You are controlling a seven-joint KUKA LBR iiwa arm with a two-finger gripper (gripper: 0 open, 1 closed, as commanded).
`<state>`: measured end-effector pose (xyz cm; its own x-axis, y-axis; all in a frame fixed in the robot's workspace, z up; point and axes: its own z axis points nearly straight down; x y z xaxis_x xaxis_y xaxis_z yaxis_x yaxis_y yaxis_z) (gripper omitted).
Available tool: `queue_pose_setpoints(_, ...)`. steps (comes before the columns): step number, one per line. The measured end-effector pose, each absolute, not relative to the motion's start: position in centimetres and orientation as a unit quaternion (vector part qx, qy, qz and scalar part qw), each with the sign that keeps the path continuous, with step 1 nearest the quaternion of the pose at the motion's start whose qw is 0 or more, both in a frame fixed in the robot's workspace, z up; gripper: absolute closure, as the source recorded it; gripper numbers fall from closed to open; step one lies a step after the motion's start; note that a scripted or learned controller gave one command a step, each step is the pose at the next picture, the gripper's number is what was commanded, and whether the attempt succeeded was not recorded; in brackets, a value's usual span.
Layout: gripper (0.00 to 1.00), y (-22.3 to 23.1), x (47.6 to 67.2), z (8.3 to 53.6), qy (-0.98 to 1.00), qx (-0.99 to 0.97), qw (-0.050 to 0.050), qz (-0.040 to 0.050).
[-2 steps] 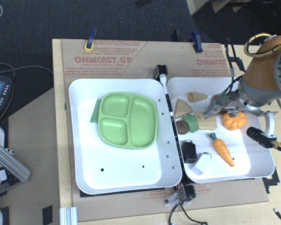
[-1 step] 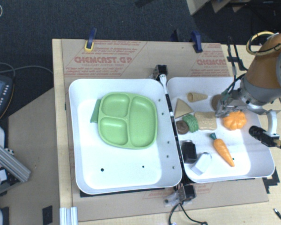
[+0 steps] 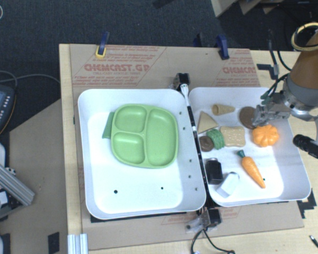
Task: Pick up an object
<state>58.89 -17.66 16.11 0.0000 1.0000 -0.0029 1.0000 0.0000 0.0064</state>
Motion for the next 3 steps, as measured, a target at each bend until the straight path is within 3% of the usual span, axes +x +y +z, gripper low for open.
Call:
queue_pose_setpoints(2, 1.00, -17.3, 59.7, 22.7, 0.708, 0.707, 0.003, 0.0013)
queue_pose_setpoints(3, 1.00, -12.0, 57.0, 23.3, 0.709, 0.705, -0.002, 0.0003)
